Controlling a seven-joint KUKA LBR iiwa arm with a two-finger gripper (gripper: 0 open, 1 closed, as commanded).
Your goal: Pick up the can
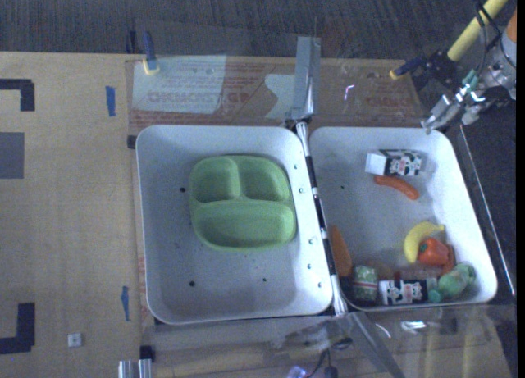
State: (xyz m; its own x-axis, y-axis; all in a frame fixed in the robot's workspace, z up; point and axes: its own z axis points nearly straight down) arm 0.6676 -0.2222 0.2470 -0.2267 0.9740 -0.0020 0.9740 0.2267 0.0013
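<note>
White bins sat side by side; the can (366,283), as best I could judge, lay at the right bin's (361,204) near edge. The gripper (447,110) hovered open and empty beyond the far right corner, well apart, so grasping remained undone.

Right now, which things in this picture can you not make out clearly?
- Tool, camera view: small and blurred above the right bin corner; grip state unclear.
- Can: crowded at the near wall, label unreadable.
- Arm: cut off by the right edge.
</note>
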